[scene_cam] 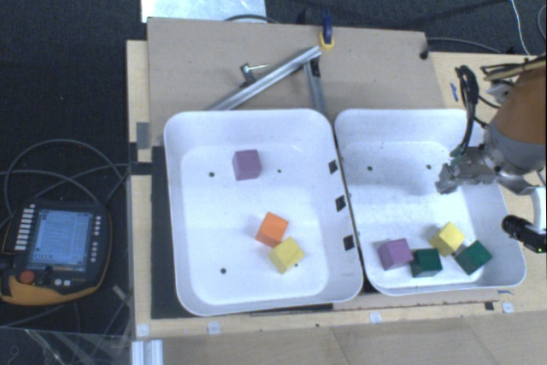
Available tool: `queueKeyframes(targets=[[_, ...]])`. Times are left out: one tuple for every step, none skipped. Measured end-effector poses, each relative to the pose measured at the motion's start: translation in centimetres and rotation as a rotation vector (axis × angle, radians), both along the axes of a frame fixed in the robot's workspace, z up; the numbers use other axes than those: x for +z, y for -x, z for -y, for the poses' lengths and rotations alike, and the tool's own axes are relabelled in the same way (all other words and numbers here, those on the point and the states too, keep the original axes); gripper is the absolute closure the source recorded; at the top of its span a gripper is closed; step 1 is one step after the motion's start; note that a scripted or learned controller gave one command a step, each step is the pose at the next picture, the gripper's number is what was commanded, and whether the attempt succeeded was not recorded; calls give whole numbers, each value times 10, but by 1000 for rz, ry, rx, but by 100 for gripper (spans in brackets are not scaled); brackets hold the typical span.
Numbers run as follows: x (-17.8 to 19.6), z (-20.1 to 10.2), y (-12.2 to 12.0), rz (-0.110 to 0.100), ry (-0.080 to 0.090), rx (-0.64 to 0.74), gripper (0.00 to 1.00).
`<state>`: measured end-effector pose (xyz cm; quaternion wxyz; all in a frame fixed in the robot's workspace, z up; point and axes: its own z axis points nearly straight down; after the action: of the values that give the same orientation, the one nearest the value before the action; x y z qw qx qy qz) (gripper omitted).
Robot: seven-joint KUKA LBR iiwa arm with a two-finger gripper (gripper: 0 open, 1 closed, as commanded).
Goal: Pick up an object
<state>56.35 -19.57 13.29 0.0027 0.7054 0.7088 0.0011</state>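
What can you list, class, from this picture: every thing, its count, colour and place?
Bins: 2, white, side by side on the bench.
Left bin blocks: 3; purple at the back, orange touching yellow in front.
Right bin blocks: 4, front corner; purple, green, yellow, green.
Pendant: 1, grey and orange, floor at left.
Metal bar: 1, silver, behind the bins.
Gripper: 1, grey, over the right bin.

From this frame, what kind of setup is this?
Likely a robot lab grasping cell: a teach pendant on the carpet, two white bins holding coloured blocks, and the arm's gripper over the right bin.
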Motion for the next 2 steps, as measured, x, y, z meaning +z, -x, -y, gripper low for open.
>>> queueKeyframes(targets=[[64, -4, -3, 3, 0, 1, 100], [124, -1, 3, 2, 1, 0, 100]])
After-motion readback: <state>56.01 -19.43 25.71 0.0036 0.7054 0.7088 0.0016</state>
